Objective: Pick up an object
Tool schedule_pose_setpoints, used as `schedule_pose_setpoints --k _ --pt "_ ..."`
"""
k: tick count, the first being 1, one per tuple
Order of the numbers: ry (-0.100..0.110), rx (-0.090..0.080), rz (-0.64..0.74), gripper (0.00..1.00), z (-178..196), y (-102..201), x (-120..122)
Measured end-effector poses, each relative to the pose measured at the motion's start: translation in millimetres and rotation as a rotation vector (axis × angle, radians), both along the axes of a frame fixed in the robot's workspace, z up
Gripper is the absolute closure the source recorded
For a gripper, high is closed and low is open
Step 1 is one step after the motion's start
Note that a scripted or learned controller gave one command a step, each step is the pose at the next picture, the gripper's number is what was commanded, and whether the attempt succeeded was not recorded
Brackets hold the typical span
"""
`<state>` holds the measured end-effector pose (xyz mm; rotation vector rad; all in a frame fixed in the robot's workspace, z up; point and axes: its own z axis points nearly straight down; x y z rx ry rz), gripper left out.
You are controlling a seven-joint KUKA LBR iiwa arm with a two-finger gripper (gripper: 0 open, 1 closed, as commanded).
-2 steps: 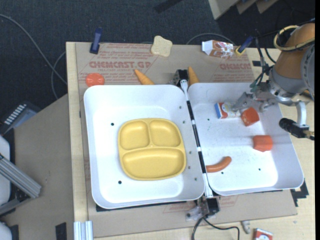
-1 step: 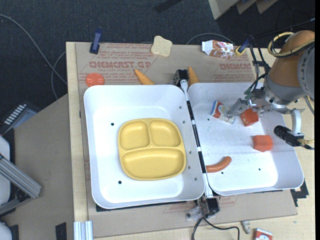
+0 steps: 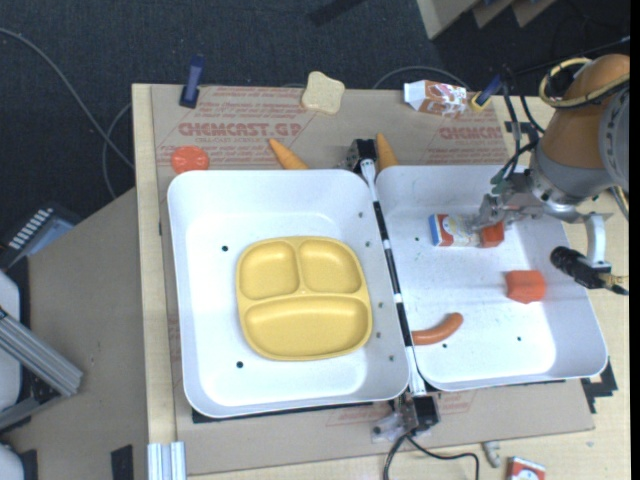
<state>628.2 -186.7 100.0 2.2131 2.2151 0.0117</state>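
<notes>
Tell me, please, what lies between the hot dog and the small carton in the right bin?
Nothing: in the camera view, only bare white bin floor separates the hot dog from the small carton.

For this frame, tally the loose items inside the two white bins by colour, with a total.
Yellow: 1, the divided tray in the left bin.
Orange: 2, the block and the sausage-shaped piece in the right bin.
Blue and white: 1, the small carton by the gripper.
Red: 1, a small piece at the gripper.
Total: 5
</notes>
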Motion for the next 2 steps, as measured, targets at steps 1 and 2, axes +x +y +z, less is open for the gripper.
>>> schedule_pose_setpoints --k 1,2 --pt "0.0 -0.004 -0.001 1.0 -9 37 -16" --pt "0.011 0.002 0.001 1.0 85 110 -19"
